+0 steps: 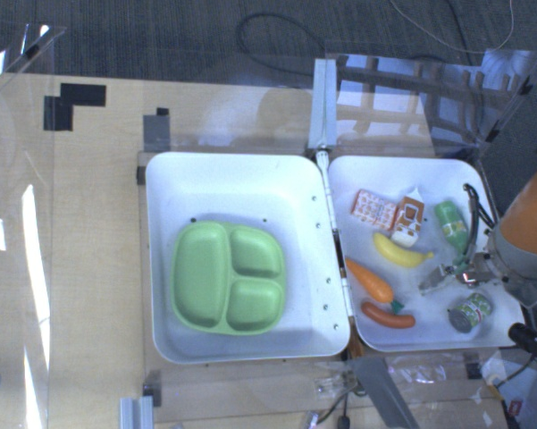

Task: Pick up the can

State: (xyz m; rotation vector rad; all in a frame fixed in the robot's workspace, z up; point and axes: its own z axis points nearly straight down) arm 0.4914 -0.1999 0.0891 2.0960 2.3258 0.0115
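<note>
Gripper (438,278) poised just left of the can (471,311) in the right bin (375,172).

The can lies on its side near the right bin's lower right corner, apart from the gripper, whose fingers look slightly parted and hold nothing. Risk, as I judge it: a rounded can lying flat may roll off when nudged, or slip out of a shallow pinch. The banana (400,253), carrot (370,281) and green bottle (450,222) sit close enough to be bumped instead. The green tray (228,278) occupies the left bin.
</note>
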